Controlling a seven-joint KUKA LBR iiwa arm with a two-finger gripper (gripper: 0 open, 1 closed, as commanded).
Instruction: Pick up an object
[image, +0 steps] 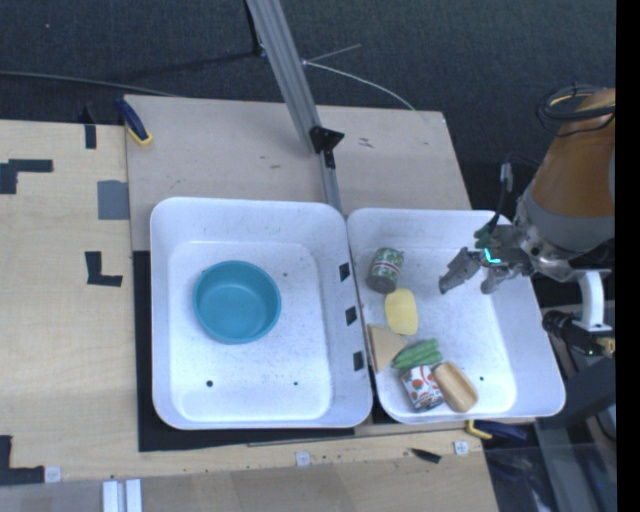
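The gripper (476, 275) hung over the right bin (520, 400), near its far right side, with its two fingers spread apart and nothing between them. Every candidate in that bin lay away from it, toward the divider between the bins. Nearest, I'd say, was the yellow lemon-like piece (402, 311), a little beyond the fingertips and slightly toward the near rim, its long axis running roughly front to back. The small green can (385, 269) lay on its side further off, about level with the gripper. Closer to the near rim sat a cluster: a green bean pod (417, 353), a red-labelled can (421, 387) and a tan bread roll (456, 386) touching it. The blue bowl (237, 301) sat well apart in the left bin (180, 230). The lemon piece seemed the easiest reach, standing free of its neighbours.
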